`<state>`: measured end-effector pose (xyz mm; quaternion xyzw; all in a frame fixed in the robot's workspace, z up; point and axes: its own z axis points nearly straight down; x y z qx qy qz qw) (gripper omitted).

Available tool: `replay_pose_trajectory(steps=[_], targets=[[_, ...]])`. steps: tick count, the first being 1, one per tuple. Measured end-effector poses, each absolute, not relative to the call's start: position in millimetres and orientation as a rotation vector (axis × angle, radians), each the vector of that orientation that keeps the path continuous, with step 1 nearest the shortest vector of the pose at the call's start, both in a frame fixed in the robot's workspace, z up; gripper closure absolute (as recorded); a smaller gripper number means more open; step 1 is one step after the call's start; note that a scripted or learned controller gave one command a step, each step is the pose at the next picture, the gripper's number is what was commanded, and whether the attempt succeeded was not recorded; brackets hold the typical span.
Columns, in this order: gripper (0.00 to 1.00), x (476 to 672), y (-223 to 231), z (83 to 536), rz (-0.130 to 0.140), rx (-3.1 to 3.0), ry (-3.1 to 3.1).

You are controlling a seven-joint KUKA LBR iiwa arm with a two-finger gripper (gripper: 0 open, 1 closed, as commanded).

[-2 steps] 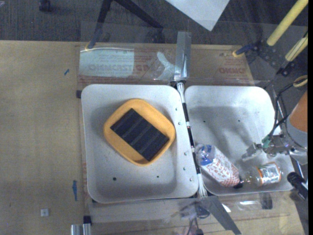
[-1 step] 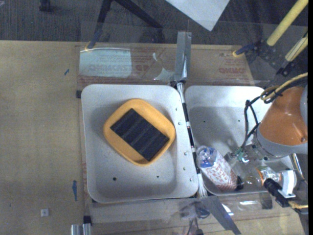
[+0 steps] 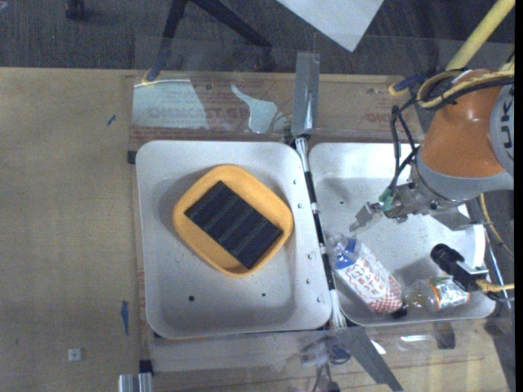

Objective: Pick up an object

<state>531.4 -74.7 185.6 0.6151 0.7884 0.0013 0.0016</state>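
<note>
The jaws hang over the right bin (image 3: 343, 178) (spread or pressed together, I cannot tell); a red-and-white bottle (image 3: 369, 278) lies near them in that bin; a yellow tray (image 3: 233, 220) sits in the left bin (image 3: 163, 300).

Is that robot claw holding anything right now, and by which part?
Nothing appears held: the gripper hovers over the right bin, apart from the red-and-white bottle.

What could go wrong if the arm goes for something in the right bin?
The red-and-white bottle lies against the right bin's left wall, so a grasp may hit the rim. The small clear bottle sits in a corner and may roll away. The gripper hangs over bare floor, above neither.
</note>
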Motion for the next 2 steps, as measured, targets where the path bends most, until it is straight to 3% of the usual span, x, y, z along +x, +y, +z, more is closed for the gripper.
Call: replay_pose_trajectory(steps=[1,2], targets=[[0.0,533.5,-103.4,123.4,0.0,1.86,2.532],[0.0,521.9,-57.7,223.7,-0.001,2.121,2.317]])
